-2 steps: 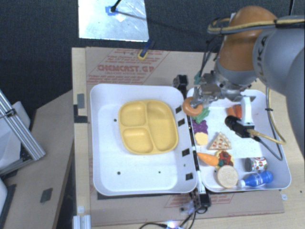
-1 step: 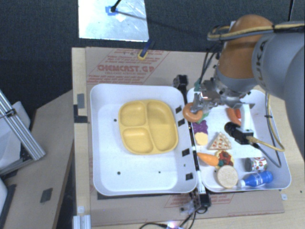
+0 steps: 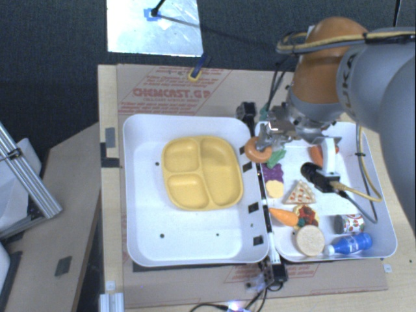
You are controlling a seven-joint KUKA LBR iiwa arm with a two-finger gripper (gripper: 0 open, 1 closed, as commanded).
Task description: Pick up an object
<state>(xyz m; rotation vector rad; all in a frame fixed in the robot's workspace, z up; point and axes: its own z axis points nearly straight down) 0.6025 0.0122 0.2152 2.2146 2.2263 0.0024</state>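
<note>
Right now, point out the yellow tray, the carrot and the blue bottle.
yellow tray (image 3: 201,173), camera view, on the divider ridge between its compartments.
carrot (image 3: 283,216), camera view, on the middle of its orange body.
blue bottle (image 3: 351,244), camera view, on the middle of its blue body.

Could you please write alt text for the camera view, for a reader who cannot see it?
A grey and orange robot arm reaches from the right, its pincer just above an orange ring at the right bin's near-left corner. That bin holds toy food, including a carrot, a pizza slice and a blue bottle. The left bin holds a yellow divided tray.
</note>
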